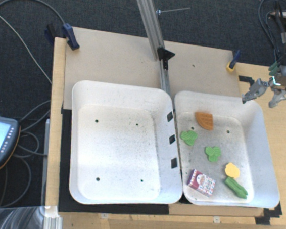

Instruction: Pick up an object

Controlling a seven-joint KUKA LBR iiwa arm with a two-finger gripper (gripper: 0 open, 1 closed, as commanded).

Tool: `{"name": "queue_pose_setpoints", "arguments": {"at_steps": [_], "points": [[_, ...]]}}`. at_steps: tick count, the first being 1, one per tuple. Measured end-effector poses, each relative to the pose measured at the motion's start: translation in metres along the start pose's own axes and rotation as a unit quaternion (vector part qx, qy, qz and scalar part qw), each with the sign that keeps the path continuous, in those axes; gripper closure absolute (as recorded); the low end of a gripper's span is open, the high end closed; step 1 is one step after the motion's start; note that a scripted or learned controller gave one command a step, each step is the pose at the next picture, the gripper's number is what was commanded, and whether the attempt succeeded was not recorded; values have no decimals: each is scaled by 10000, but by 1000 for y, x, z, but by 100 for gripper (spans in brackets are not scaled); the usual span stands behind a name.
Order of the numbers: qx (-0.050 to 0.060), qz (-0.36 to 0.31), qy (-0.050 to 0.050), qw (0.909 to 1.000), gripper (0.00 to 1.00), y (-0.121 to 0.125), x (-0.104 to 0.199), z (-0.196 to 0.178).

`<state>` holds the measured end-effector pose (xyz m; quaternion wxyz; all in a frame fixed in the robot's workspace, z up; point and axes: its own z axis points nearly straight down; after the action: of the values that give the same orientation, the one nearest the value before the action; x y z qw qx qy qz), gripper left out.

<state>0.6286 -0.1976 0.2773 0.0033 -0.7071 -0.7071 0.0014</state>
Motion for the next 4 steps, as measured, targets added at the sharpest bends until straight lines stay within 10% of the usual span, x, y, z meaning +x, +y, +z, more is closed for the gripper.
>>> {"name": "queue_pose_setpoints", "arguments": {"at_steps": [1, 4], "points": [[-23, -9, -11, 10000, 0, 1, 0, -3], [2, 0, -2, 10000, 0, -4, 3, 153]]}}
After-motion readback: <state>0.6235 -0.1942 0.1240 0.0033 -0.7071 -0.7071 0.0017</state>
